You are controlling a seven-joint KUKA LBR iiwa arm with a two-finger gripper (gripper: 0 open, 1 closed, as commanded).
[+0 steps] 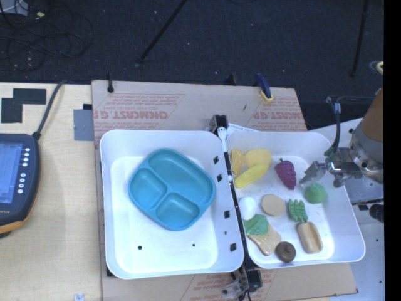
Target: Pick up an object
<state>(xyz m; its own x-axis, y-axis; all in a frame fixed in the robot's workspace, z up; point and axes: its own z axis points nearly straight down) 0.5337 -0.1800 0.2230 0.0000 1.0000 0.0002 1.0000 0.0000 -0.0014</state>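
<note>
The right bin (pixel 351 243) holds several toy foods: a yellow corn cob (pixel 250 176), purple grapes (pixel 286 173), a round green piece (pixel 316 194), a leafy green piece (pixel 297 210), a tan oval (pixel 273 204), a white egg (pixel 249 204), a bread roll (pixel 309 237) and a brown ring (pixel 286 251). My gripper (pixel 326 174) hangs over the bin's right side, just above the round green piece. Its fingers are spread, and nothing is between them. The grapes lie to its left.
A blue divided plate (pixel 171 189) lies in the left bin (pixel 119 243). A black divider (pixel 227 193) with clips separates the bins. A tablet (pixel 15 177) rests at the bench's left edge. Cables and a blue clamp (pixel 265 89) sit behind the bins.
</note>
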